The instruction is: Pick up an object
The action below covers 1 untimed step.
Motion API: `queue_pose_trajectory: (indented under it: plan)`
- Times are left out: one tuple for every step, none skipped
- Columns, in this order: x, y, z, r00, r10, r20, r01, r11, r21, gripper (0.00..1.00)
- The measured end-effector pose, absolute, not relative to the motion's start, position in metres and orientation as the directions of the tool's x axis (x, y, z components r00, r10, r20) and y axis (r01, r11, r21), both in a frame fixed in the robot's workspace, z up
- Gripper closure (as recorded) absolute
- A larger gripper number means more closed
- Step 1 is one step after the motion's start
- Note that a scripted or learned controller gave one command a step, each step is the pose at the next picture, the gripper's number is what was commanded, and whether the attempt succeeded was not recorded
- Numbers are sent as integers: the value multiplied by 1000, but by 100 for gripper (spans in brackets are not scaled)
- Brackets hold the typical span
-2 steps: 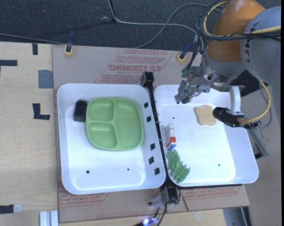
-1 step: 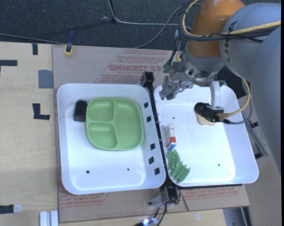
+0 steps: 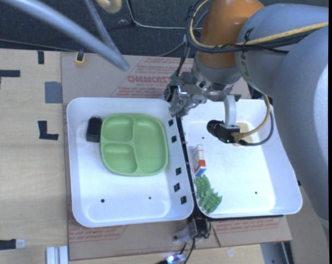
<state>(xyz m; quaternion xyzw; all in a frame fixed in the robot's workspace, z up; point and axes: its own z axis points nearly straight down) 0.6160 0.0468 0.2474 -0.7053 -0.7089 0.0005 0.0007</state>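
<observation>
My gripper [image 3: 178,104] hangs low over the far end of the divider between the two white bins, under the orange-banded wrist. In the left bin [image 3: 122,216] lies a green divided plate [image 3: 134,144], and a small black block [image 3: 93,129] rests against its left edge. The right bin [image 3: 259,205] holds a small red, white and blue box [image 3: 199,159] close to the divider. A green leafy toy [image 3: 207,193] lies just in front of that box. Nothing shows in the gripper, which stands beyond the plate's far right corner.
The bins sit on a brown cardboard sheet [image 3: 100,76] on a wooden bench. The grey arm covers the right bin's far right side. A grey pole [image 3: 61,23] slants across the upper left, above the bench.
</observation>
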Motion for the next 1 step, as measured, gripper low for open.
queue_pose_trajectory:
  plan:
    - [628,87,234,-4,1000,0,1000,4,-2,100]
